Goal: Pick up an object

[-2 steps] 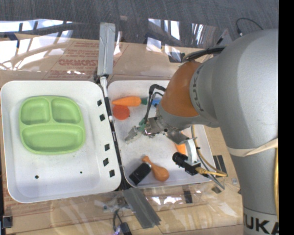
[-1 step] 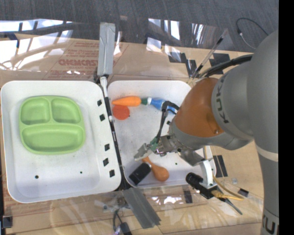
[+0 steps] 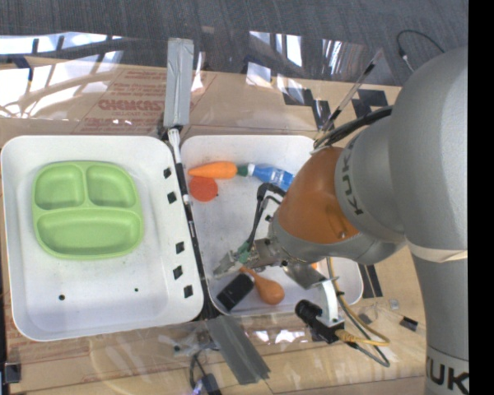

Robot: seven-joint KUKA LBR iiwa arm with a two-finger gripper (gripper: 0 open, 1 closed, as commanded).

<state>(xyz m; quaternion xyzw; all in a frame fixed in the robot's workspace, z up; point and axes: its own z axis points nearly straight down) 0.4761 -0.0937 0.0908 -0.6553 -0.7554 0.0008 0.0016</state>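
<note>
The arm (image 3: pixel 370 188) hangs low over the right bin (image 3: pixel 230 220). The gripper (image 3: pixel 245 262) sits just above a small orange object (image 3: pixel 269 289); its state I cannot tell. Next, I think, it must close, then lift.

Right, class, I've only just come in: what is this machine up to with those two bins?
A grey robot arm reaches from the right into the right bin. Its hand is low over a black object and an orange pear-shaped toy; whether it grips anything is unclear. A carrot, a red piece and a blue item lie further back. The left bin holds a green divided plate.
</note>
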